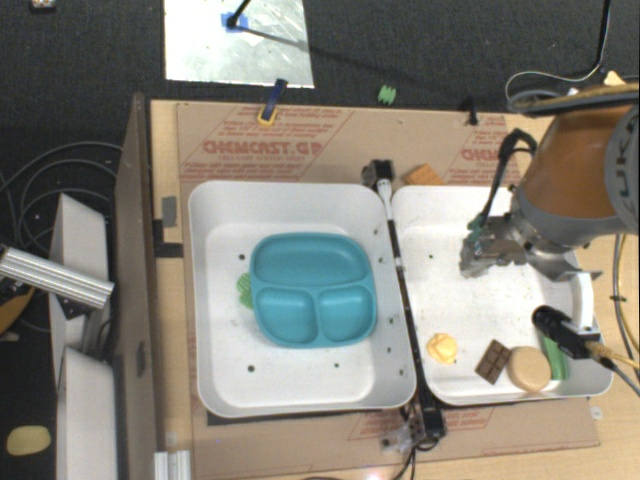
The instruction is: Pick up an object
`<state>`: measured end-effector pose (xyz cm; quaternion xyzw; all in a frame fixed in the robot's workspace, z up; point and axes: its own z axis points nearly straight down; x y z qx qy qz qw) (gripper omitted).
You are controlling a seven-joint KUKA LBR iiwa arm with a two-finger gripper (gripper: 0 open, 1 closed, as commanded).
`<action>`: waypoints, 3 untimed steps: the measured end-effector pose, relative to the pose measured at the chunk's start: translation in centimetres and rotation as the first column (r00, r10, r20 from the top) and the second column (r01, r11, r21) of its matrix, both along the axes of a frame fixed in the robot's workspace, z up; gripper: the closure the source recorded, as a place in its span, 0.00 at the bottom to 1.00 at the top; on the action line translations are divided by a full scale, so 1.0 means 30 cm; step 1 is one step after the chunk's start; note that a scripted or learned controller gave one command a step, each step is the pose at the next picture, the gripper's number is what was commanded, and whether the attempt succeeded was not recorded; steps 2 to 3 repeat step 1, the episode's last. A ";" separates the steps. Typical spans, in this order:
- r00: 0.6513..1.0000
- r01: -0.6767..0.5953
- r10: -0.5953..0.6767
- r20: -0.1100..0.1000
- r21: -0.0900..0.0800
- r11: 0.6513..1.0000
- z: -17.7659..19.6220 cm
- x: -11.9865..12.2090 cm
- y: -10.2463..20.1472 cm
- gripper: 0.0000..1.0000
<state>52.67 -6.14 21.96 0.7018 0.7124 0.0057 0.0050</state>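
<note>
The gripper sits over the upper part of the right bin, and I can't tell its state from this angle. Closest things are a yellow object, a brown block and a tan disc, all nearer the bin's front edge, well apart from it.

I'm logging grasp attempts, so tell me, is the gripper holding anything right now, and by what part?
Nothing shows between the fingers of the gripper. It hangs over bare floor of the right bin, apart from the yellow piece, brown block and tan disc.
</note>
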 end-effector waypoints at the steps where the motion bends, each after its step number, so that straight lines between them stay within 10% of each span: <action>1: 1.000 0.009 -0.009 -0.016 0.000 1.000 -0.122 0.022 0.091 1.00; 3: 1.000 0.009 -0.009 -0.016 0.000 1.000 -0.122 0.022 0.091 1.00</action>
